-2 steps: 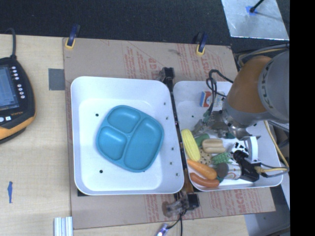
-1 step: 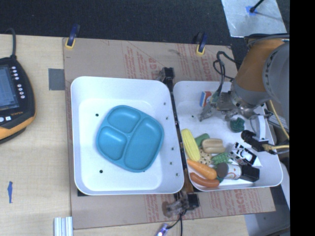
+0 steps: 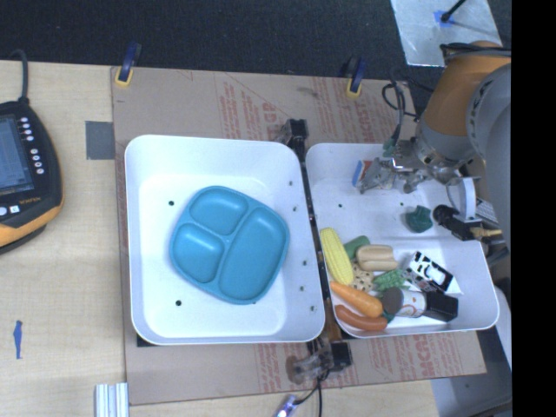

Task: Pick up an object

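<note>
Hard to make out: the arm is cut off at the right edge; the small items heaped in the right bin overlap one another.
Tool: the tool hangs over the far part of the right bin; whether it is wide or narrow, I cannot tell, and nothing visible sits in it.
Objects: corn cob, carrot, bread roll and a dark green piece lie in the right bin.
Left bin: holds a blue divided plate.

Grey arm, orange band, black cable, metallic end effector.
</note>
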{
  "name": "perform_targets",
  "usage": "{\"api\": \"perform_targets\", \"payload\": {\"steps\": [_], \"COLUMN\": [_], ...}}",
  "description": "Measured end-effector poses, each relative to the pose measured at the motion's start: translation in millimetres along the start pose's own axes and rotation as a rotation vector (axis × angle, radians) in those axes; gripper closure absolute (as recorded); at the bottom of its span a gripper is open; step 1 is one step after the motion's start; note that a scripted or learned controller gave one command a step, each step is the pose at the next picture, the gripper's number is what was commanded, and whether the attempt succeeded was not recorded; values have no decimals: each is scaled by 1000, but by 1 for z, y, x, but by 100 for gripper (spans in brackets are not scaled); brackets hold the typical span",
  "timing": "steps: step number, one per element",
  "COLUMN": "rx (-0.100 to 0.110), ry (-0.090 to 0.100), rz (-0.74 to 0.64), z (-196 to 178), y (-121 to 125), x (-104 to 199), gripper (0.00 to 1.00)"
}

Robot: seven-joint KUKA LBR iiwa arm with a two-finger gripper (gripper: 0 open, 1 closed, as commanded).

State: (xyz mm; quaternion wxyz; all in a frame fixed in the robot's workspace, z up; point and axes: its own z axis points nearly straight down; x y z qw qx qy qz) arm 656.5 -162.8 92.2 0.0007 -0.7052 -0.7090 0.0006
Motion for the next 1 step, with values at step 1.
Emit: {"api": "perform_targets", "payload": {"steps": [1], "rx": [1], "ry": [1], "rz": [3], "z": [0], "y": [-43], "x": [-49], "gripper": [0]}}
